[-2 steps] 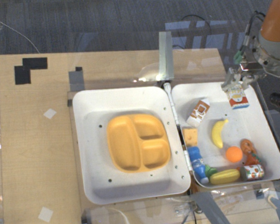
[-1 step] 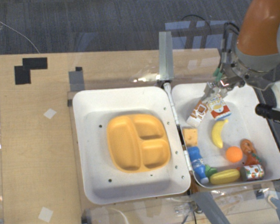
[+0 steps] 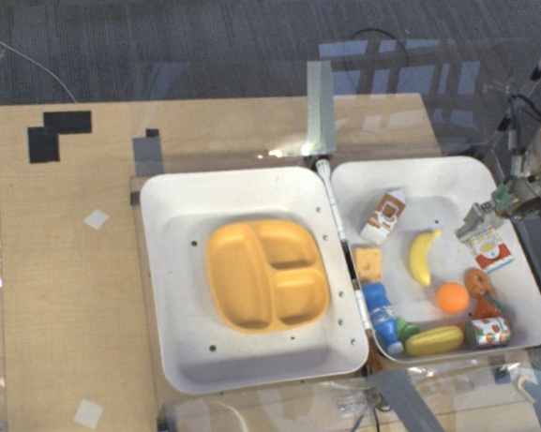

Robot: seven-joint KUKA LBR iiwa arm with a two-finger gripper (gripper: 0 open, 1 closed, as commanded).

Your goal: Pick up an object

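My gripper (image 3: 479, 219) hangs over the right side of the right bin (image 3: 437, 184), coming in from the right edge. Just below it a red and white packet (image 3: 492, 253) lies against the bin's right wall; whether the two touch is unclear. A yellow banana (image 3: 424, 256) lies in the middle of the bin, with a small brown and white carton (image 3: 384, 216) behind it. An orange ball (image 3: 453, 297), a reddish toy (image 3: 480, 283) and a printed can (image 3: 489, 332) sit at the front right.
The left bin (image 3: 176, 266) holds a yellow divided tray (image 3: 267, 275). Along the right bin's left and front sides lie a tan block (image 3: 368, 265), a blue bottle (image 3: 379, 309), a green piece (image 3: 408, 328) and a yellow oblong (image 3: 434, 340).
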